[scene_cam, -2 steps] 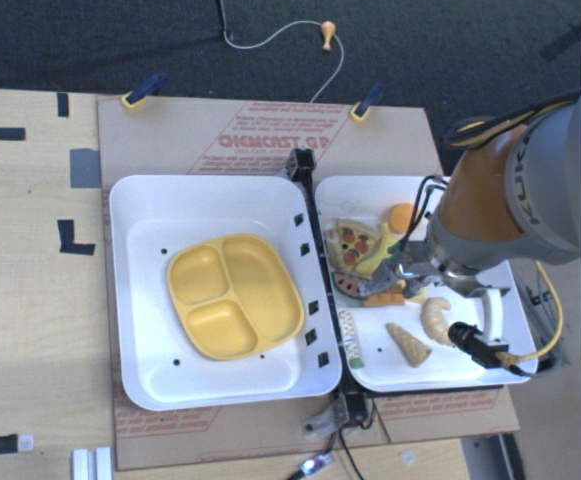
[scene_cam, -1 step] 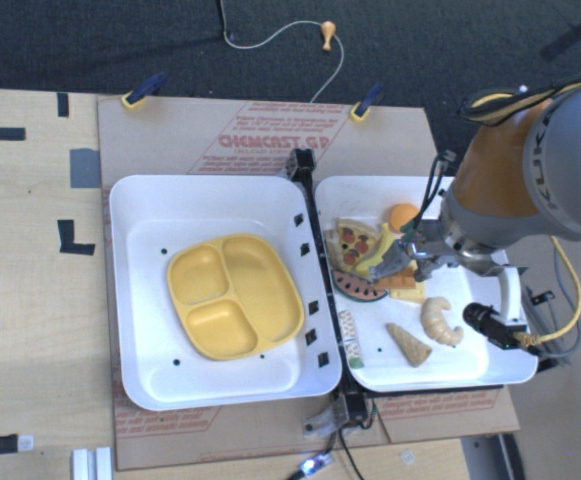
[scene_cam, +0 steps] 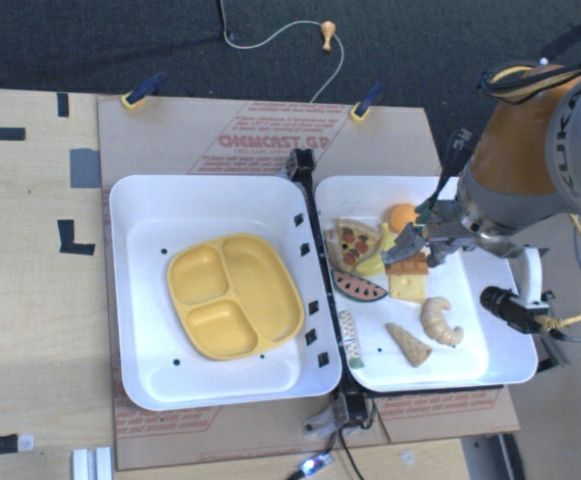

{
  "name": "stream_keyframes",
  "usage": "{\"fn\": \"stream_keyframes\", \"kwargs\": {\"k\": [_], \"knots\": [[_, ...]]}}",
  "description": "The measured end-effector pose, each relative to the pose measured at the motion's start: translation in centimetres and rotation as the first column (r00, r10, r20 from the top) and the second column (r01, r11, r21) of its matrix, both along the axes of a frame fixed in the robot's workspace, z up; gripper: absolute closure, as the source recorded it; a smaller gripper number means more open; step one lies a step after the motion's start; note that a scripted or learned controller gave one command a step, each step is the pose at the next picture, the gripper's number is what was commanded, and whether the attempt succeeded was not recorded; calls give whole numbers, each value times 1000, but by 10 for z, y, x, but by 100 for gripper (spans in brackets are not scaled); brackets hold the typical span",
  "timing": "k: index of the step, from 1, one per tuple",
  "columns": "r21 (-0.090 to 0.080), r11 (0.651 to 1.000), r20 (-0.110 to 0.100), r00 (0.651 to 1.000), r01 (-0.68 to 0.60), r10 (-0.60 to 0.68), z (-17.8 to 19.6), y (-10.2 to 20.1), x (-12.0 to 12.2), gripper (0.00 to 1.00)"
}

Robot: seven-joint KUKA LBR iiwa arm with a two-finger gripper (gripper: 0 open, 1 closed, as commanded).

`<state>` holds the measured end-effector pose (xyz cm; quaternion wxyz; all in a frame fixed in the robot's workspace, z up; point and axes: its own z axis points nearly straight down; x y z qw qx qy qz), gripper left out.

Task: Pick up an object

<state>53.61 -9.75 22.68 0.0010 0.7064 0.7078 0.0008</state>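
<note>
Fingers (scene_cam: 407, 247) low over toy food, grip unclear, cardboard (scene_cam: 260, 143) printed "CHEMCAST GP"

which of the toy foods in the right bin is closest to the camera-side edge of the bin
The tan cone-shaped piece, lying lowest in the right bin; the croissant sits just above it.

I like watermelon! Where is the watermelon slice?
The watermelon slice lies in the right bin, near its left wall, just below the pizza slice.

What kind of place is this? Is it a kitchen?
Probably a robot lab, not a kitchen. A grey and orange arm reaches over two white bins, one holding toy food, on a cardboard-covered bench.
</note>
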Motion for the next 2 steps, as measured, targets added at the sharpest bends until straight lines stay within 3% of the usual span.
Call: {"fn": "stream_keyframes", "kwargs": {"k": [2], "knots": [[1, 1000, -4, 1000, -5, 5, -5, 103, 38, 100]]}}
